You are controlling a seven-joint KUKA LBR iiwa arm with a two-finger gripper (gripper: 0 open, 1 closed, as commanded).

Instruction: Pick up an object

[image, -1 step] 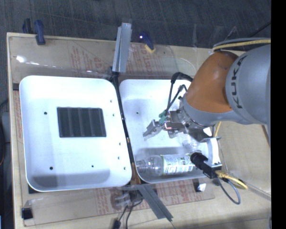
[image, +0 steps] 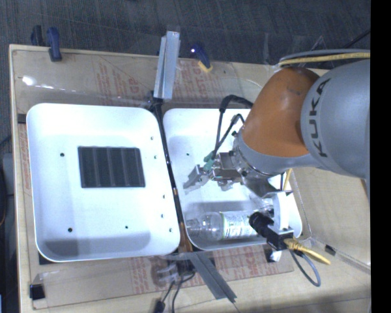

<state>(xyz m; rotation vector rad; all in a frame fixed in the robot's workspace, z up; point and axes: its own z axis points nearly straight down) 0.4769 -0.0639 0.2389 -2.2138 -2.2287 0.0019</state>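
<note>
I take the right bin [image: 182,130] as my landmark and log everything against it, reading left to right.

Left of it, touching along the shared rim, sits the left bin [image: 91,230], with only a dark ribbed panel [image: 111,167] on its floor. Nothing graspable there, which likely explains why the arm works the other side.

Inside the right bin, along its near wall, a clear plastic bottle [image: 221,225] lies on its side with the cap end pointing left; it probably rests there because the wall stops it rolling. This is the only candidate object I see.

Above the bottle, over the middle of the right bin's floor, the hand [image: 197,177] hangs tilted, tips pointing left. Its fingers look parted with nothing between them. It is near the bottle but not touching.

Judgement: approach stage, grasp not yet made. The hand needs to drop toward the near wall.

The arm [image: 293,126] overhangs the bin's right rim and the tabletop [image: 26,77].
</note>
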